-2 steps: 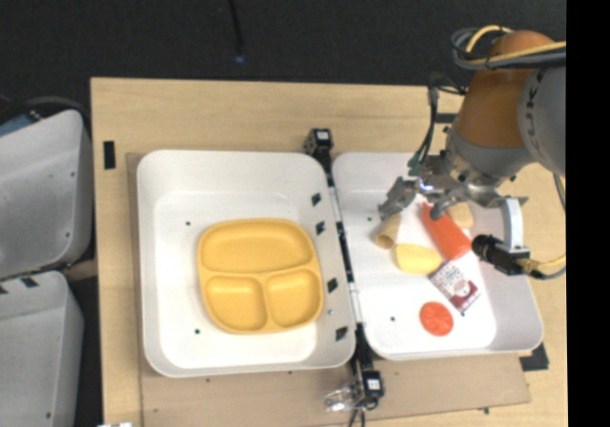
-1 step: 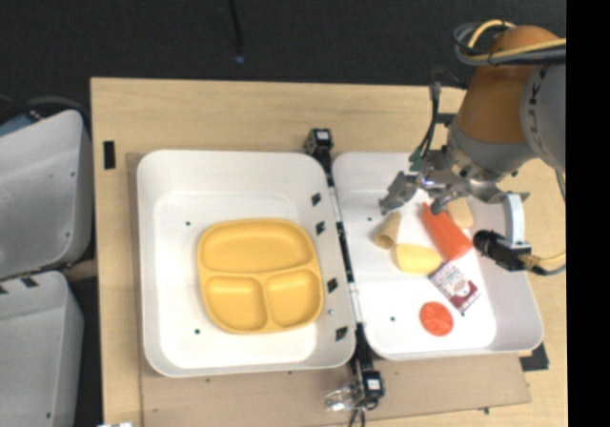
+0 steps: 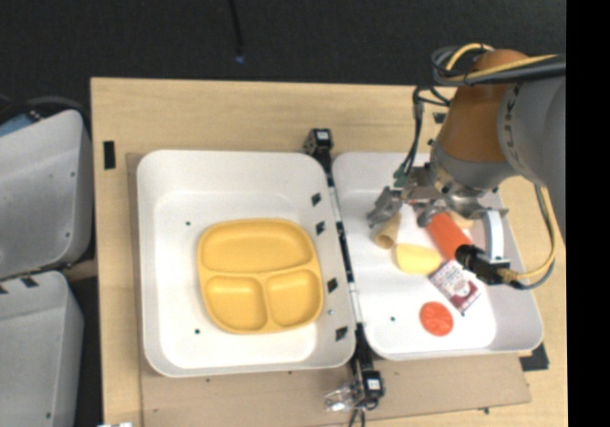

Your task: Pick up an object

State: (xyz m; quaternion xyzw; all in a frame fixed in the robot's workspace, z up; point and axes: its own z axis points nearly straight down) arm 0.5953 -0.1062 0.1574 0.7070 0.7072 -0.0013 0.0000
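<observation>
Objects for picking lie clustered in the right-hand shallow white plastic bin (image 3: 381,177), beneath the arm.

Pale wooden counter (image 3: 238,111): carries both bins side by side.
Left-hand shallow white plastic bin (image 3: 172,187): holds a yellow three-compartment plastic tray (image 3: 259,274), lying flat near its centre.
Grey arm with orange band (image 3: 486,120): reaches in from the right, over the right bin.
Hand (image 3: 412,209): low over the right bin's middle; whether it is parted or closed cannot be told.
Orange-red cylinder (image 3: 446,234): tilted, just beside the hand.
Pale yellow rounded lump (image 3: 415,257): touching the cylinder.
Small dark-red printed packet (image 3: 456,284): near the lump.
Red-orange flat disc (image 3: 437,317): nearest the bin's front edge.
</observation>
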